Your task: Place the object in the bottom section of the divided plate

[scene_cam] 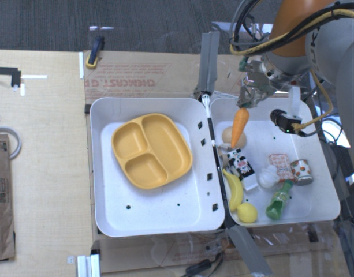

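Your grey two-finger gripper (246,104) is gripping the orange carrot (239,127) above the right white bin (321,172).

I see a mustard-yellow plate (152,150) in the white left bin (107,212). In the white right bin (327,206) I see an orange carrot (239,127), a yellow banana (234,189) and lemon (246,213), a green bottle (278,201), a black-and-white patterned toy (240,163), a red-and-white can (301,171) and a pale egg (229,135). The surface (38,154) is light wood. The arm (332,45) is grey with an orange band (301,10).
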Robot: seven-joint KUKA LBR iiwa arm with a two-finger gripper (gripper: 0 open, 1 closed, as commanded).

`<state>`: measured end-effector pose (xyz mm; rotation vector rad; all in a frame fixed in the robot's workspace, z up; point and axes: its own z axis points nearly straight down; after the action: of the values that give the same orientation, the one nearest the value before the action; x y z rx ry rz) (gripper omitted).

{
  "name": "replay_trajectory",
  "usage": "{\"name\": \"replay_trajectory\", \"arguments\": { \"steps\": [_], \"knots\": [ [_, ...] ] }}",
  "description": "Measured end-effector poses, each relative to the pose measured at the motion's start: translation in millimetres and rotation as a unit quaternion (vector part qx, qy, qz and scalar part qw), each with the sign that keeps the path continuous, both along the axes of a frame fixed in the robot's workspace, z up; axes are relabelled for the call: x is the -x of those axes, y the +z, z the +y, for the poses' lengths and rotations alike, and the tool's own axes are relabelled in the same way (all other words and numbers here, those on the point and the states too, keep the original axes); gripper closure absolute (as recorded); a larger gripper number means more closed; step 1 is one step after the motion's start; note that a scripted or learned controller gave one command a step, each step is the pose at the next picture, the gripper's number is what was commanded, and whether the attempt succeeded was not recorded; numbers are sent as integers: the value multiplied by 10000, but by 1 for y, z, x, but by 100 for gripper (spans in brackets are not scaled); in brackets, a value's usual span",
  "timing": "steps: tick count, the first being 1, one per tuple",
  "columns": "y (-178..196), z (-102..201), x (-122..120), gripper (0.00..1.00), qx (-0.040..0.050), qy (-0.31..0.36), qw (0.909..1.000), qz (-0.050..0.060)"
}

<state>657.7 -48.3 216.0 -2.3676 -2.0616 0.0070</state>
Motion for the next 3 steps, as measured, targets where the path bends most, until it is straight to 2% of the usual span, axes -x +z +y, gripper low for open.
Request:
{"name": "replay_trajectory", "arguments": {
  "steps": [1, 2, 3],
  "knots": [
    [-28, -24, -1, 100, 1, -287, 9996, 5],
    [-13, 66, -1, 100, 2, 435, 9991, -7],
    [135, 11, -3, 100, 6, 848, 9964, -6]
  ]
}}
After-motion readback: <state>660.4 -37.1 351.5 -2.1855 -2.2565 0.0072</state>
